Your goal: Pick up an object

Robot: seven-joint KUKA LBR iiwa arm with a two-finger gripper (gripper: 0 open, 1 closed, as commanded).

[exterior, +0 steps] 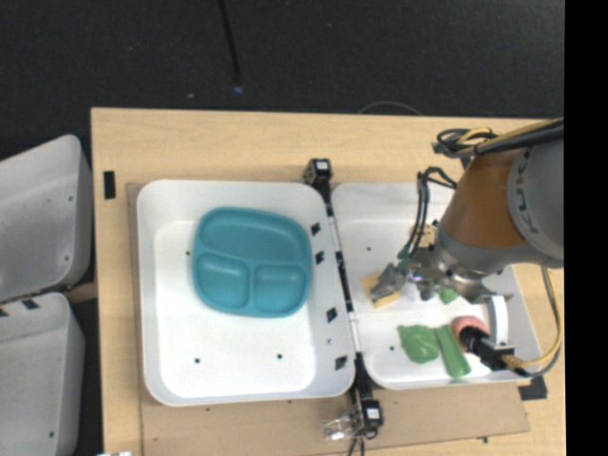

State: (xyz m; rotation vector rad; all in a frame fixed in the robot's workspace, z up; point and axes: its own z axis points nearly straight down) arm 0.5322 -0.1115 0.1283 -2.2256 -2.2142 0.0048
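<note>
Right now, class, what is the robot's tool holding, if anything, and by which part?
It cannot be told. The tool is low in the right bin, over a small tan object, but the view is too blurred to show any hold.

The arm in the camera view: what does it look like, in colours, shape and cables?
The arm is a thick rounded body, grey at the upper right with a wide orange band below it. Thin dark cables loop along its left side and more at its top. Its lower end narrows to a grey metallic gripper with small dark parts.
</note>
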